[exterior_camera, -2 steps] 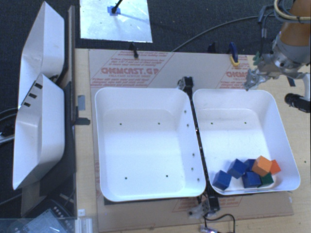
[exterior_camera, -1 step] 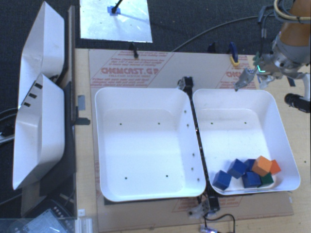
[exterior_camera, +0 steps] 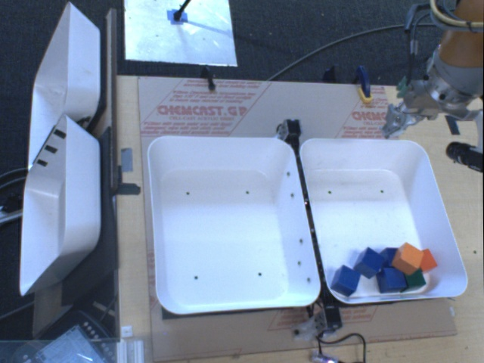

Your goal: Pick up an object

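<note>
Against the near-right corner of the right bin [exterior_camera: 435,195] sits a tight cluster of small blocks: blue blocks [exterior_camera: 372,267] touching one another, an orange block [exterior_camera: 410,257] resting among them, and a green block [exterior_camera: 415,280] just beside it toward the bin's near rim. They are matte, hard-edged cubes, some tilted. Nothing lies between them and the open bin floor, which is smooth white plastic with a few dark dots. Just beside it, the left bin [exterior_camera: 162,203] shares the middle divide. Both bins rest on a pale wooden bench [exterior_camera: 249,100] printed with red lettering. Beyond the right bin's far-right corner hangs the gripper [exterior_camera: 395,123], well apart from the blocks; whether its grasp is released or clenched cannot be told. Two more white trays [exterior_camera: 64,165] lean at the bench's left edge.
</note>
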Tool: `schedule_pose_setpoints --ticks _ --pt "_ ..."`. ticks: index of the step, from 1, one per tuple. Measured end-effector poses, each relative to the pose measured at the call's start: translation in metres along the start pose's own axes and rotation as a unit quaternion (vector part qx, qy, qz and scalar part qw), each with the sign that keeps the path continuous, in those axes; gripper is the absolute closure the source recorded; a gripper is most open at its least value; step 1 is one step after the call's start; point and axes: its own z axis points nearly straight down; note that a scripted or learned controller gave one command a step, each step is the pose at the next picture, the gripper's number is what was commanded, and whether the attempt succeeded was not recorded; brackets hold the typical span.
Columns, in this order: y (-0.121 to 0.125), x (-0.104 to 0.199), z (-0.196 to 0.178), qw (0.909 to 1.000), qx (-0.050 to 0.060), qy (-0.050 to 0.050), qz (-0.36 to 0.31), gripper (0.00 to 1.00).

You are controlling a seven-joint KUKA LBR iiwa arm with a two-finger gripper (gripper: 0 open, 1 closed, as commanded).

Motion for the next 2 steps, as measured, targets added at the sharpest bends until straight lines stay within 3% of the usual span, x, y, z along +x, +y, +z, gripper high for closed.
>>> schedule_pose_setpoints --ticks 1,2 --pt "0.0000 0.0002 0.0004 1.0000 0.000 0.000 0.000 0.00" --pt "0.0000 0.0002 0.0004 1.0000 0.000 0.000 0.000 0.00"
